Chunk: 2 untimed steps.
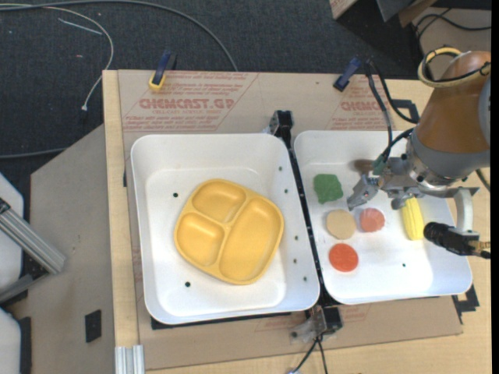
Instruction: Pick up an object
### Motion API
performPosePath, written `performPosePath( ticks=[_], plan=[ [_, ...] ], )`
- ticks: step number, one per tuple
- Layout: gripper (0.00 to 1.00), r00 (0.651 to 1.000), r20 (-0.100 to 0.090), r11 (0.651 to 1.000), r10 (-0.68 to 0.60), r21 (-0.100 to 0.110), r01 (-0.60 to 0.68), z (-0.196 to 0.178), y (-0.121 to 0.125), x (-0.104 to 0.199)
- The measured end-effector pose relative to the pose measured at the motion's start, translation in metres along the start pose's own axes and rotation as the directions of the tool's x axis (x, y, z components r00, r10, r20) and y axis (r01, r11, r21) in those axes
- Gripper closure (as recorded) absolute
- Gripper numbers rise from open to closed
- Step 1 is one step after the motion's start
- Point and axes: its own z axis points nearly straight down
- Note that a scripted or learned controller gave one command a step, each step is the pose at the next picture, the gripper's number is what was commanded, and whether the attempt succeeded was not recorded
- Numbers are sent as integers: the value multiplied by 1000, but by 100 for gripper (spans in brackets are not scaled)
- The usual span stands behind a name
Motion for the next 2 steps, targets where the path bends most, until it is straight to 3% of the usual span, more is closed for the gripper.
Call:
performPosePath(
  ticks=[1,2],
  plan=[
    [0,1000,2,1000,-3,-15,3,-8,3,0],
    [0,1000,1,1000,-2,-11,2,37,-3,3]
  ],
)
